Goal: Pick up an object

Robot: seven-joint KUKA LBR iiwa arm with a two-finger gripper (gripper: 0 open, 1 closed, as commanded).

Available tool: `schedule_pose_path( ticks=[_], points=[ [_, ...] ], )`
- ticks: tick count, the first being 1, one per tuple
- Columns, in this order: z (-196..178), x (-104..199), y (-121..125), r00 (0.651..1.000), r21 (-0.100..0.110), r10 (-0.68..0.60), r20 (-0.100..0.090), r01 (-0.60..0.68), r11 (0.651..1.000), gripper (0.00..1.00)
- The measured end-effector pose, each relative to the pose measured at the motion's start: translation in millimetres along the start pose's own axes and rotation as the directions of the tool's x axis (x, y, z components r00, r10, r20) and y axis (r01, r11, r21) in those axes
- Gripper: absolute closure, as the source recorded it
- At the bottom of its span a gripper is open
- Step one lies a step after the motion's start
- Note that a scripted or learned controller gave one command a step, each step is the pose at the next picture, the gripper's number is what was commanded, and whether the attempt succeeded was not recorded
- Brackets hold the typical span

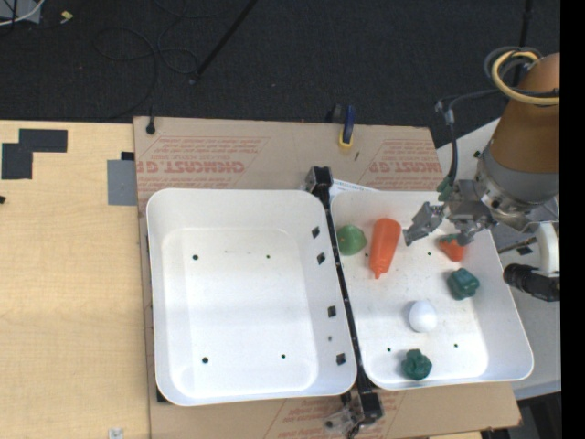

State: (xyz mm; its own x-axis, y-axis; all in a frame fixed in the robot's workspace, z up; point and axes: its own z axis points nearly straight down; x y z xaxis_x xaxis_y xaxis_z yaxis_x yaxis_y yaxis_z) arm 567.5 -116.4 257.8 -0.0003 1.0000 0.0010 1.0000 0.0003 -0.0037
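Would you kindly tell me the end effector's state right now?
End effector: cannot be told; it hangs over the right bin.

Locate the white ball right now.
The white ball lies in the right bin, toward its front, between the orange carrot-shaped piece behind it and a dark green piece in front.

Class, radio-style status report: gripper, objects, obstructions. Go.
Gripper over right bin, nothing seen between fingers. Orange carrot just left of it, small red piece beside. No obstruction.
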Motion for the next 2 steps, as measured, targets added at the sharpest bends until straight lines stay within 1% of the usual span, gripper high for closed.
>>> schedule_pose_path(
  ticks=[1, 2],
  points=[
    [141, 24, -41, 1.0, 0.014, -0.001, -0.004, 0.001, 1.0, 0.0],
    [164, 30, 6, 1.0, -0.002, -0.001, 0.0, 0.001, 1.0, 0.0]
  ],
)
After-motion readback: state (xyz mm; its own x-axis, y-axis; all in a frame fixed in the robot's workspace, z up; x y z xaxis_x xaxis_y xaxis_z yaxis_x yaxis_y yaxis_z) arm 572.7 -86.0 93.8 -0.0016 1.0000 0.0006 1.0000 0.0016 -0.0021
